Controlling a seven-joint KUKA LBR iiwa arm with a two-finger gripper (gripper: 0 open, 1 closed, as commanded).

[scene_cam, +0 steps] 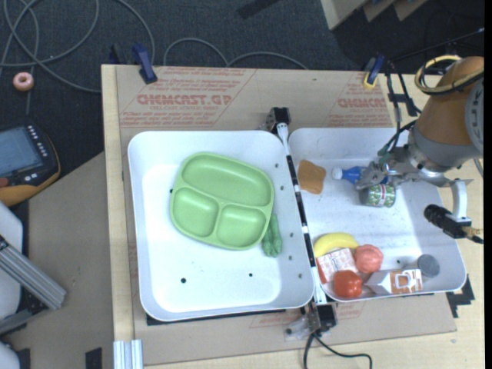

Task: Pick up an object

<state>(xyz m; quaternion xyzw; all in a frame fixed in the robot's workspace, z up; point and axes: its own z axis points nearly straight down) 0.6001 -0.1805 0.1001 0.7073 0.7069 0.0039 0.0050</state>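
tabletop [223, 91]: brown board with red print on it, sitting under both bins, blue clips gripping its far edge
left bin [154, 283]: white and shallow, sitting on the left half of the tabletop, holding the green plate and a bit of leafy stuff
right bin [338, 141]: also white, lying right against the left bin, with all the small items sitting in it
arm [450, 114]: reaching in from the right, orange band showing above the grey wrist, hanging over the far right part of the right bin
green plate [223, 200]: three-compartment tray, lying flat in the upper middle of the left bin, tilted a little in plan
hand [382, 177]: sitting low over the can in the right bin. Is it clenched, released, or grasping the can? Honestly cannot tell, it's all one dark blob there
can [380, 195]: small, green label, lying just under the hand, touching it or very near (too blurry to call)
orange piece [311, 176]: flat tan-orange thing, lying near the divider at the left side of the right bin
banana [335, 243]: yellow, lying in the near left part of the right bin, just above the red-and-white packet [337, 264]
tomato [348, 284]: red, sitting at the near edge, touching the packet
pink ball [369, 257]: sitting just right of the banana
small carton [401, 281]: white and orange, lying along the near wall
blue bottle [350, 174]: lying on its side just left of the can
green leaf [272, 238]: lying by the plate's right edge
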